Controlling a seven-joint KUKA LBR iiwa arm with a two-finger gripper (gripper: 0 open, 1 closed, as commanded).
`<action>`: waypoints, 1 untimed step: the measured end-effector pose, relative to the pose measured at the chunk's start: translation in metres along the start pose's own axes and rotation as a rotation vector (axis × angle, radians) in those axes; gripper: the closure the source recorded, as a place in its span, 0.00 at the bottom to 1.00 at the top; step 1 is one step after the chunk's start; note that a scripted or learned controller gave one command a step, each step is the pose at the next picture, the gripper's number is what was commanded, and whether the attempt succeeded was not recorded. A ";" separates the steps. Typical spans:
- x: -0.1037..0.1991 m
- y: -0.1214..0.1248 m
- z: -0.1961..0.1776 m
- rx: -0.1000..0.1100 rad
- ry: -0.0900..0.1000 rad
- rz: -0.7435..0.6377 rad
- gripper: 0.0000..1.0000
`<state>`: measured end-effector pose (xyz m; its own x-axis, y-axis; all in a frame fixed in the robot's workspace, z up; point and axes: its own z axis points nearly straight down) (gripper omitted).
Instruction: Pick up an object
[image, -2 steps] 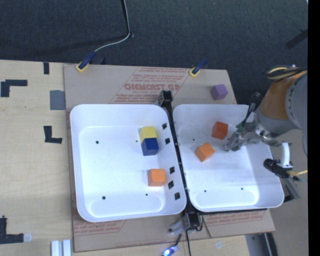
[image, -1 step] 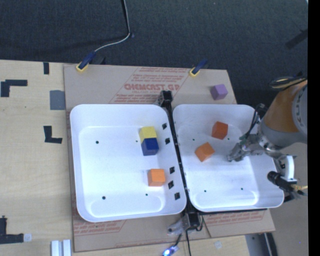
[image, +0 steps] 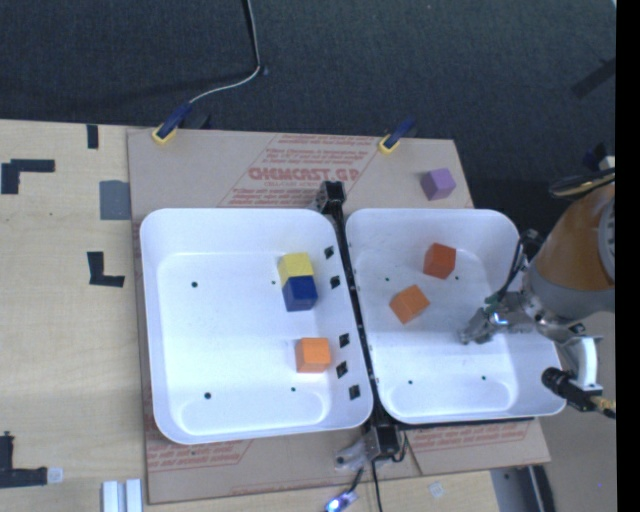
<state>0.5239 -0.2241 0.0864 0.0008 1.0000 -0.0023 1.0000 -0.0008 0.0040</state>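
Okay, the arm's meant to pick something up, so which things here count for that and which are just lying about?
For the job:
gripper, low in the right bin
two orange cubes near it
in the left bin: yellow cube, blue cube, orange cube

Lying about:
purple cube on the cardboard outside the bins
two clamps
cable

The arm comes in from three o'clock, orange band uppermost at the edge, wrist bent down and toward nine o'clock. Its gripper (image: 478, 331) hangs low with nothing visibly between the metal fingers.
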 end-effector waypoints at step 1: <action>0.000 -0.040 0.000 0.000 0.000 0.000 1.00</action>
<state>0.4841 -0.2241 0.0864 0.0011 1.0000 -0.0022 1.0000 -0.0011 0.0045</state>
